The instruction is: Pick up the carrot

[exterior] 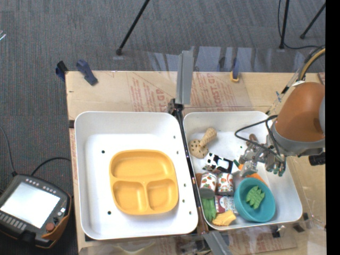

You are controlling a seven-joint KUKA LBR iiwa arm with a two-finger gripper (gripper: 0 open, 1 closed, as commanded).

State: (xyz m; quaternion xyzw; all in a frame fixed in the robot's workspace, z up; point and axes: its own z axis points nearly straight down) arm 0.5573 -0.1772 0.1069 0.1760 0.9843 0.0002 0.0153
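We see the bench from above, with two white bins side by side. The left bin [90,142] holds a yellow divided plate [144,181] lying flat near its middle, three compartments facing up.

The right bin [287,193] is crowded. At about its 10 o'clock lies a tan wooden brush [203,142], its handle pointing toward 1 o'clock. Just below it, toward 5 o'clock, sits a black-and-white cow toy [218,162]. Along the lower left side we find two small red-labelled cans [217,182] side by side, and at their 6 o'clock a green vegetable piece [209,208] next to a yellow corn-like piece [225,218]. At the bin's 5 o'clock stands a teal bowl [255,200] with a green leafy toy [255,195] inside it.

The carrot [257,177] shows as a sliver of orange at the bowl's 12 o'clock rim, mostly hidden beneath the gripper.

The arm [300,118] comes in from 3 o'clock, its orange band bulking over the bin's right side. The gripper [264,162] hangs directly over the carrot, just above the bowl's upper rim. We cannot tell whether the claw is released or clenched, as wires and the wrist clutter it.
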